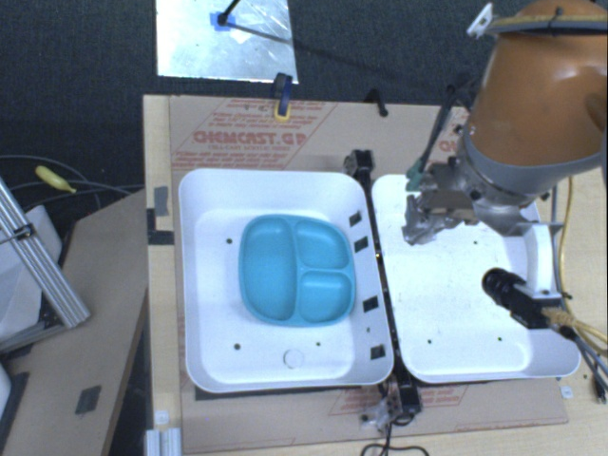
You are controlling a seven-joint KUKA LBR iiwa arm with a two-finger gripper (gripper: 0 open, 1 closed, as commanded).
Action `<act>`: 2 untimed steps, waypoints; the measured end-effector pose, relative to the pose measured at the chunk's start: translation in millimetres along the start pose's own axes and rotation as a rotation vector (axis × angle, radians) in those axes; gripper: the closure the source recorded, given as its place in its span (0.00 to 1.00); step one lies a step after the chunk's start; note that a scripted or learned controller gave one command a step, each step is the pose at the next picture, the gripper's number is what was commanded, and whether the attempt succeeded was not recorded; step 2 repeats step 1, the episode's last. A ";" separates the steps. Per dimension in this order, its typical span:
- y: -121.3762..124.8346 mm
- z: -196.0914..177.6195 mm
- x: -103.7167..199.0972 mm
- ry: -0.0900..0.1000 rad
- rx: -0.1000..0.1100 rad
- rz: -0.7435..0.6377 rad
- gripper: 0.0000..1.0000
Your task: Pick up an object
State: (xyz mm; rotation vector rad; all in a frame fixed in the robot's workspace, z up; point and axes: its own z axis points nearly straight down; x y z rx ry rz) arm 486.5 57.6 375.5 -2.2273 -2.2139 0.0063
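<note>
Here's the bench from above, two white bins side by side on a cardboard sheet (247, 131) with red print. In the left bin (214, 217), dead centre, lies the blue divided plate (294, 269). It sits flat on the floor of the bin, one large compartment toward the frame's left and two smaller ones toward the right. Nothing is touching it.

Over on the right, the arm (541, 84) comes in from the upper right of the frame, its big orange band filling that corner. The gripper (418, 228) hangs over the upper left part of the right bin (456, 340), close to the seam between the two bins. Released or clenched? From this angle I can't tell, and I see nothing held in it. The plate lies across the seam, apart from the gripper.

At the top of the frame, a silvery sheet (190, 27) rests on the dark floor.
</note>
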 end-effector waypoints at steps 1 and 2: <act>0.1 -37.7 18.8 0.004 -0.009 -0.011 1.00; 0.1 -37.7 18.8 0.004 -0.009 -0.011 1.00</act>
